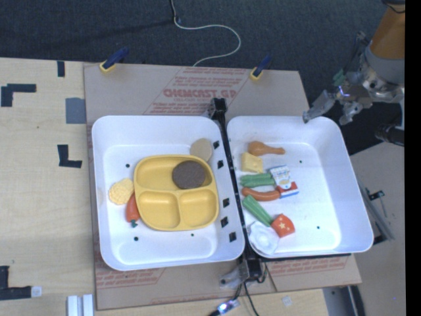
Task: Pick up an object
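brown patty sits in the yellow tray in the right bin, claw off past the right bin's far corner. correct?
Not quite: the camera view shows the brown patty in the yellow tray in the left bin, not the right. The claw is past the right bin's far corner.

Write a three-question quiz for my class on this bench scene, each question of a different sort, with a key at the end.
1. True or false: the brown patty lies in the yellow tray.
2. Multiple choice: where is the gripper? A) down among the toys in the right bin, B) above the far right corner of the right bin, near its rim, C) over the left bin.
3. Fill in: the chicken leg lies in the ____ bin.

Key: 1 true; 2 B; 3 right.
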You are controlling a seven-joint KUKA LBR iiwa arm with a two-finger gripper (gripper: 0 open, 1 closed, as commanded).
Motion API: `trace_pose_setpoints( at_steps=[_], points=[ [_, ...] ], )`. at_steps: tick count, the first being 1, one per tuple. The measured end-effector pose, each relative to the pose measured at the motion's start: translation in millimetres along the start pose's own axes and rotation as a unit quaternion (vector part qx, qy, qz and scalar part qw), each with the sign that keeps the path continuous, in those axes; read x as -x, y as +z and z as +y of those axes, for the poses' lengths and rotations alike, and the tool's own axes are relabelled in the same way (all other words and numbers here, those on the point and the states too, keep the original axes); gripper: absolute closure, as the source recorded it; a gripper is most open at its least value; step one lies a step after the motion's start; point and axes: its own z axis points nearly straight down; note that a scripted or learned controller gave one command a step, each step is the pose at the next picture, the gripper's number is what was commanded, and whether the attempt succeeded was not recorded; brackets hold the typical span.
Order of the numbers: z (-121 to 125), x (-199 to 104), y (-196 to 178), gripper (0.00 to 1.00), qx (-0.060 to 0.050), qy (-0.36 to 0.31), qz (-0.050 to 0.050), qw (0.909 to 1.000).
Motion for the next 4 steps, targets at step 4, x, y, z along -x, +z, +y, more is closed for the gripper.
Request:
trace_pose_setpoints(
  at_steps=[4],
  points=[
    [0, 9, 164, 0.0, 0.005, -0.003, -0.002, 1.0]
  ],
)
